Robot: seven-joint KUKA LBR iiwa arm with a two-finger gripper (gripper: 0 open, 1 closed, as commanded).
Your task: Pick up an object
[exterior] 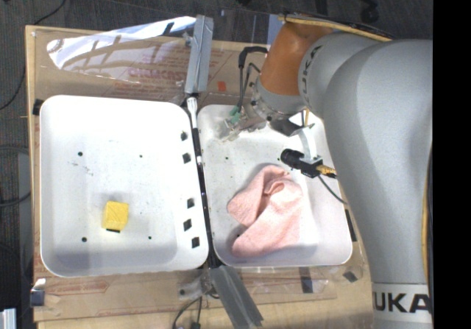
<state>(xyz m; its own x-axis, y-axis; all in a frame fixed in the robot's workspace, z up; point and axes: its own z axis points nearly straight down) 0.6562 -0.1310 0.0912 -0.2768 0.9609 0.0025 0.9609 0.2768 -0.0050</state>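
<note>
A crumpled pink cloth (268, 211) lies in the right bin (221, 173), towards its near right side. A small yellow block (115, 216) rests in the left bin (59, 173), near its front left. My gripper (239, 122) hangs low over the far left corner of the right bin, apart from the cloth and close to the bin's back wall. The grey arm with its orange band (283, 62) comes in from the right and covers the right bin's far right part.
A metal divider (197, 173) with black clips runs between the two bins. A black connector with a cable (302, 162) hangs from the arm just above the cloth. Clear plastic sheeting (118, 51) lies behind the left bin.
</note>
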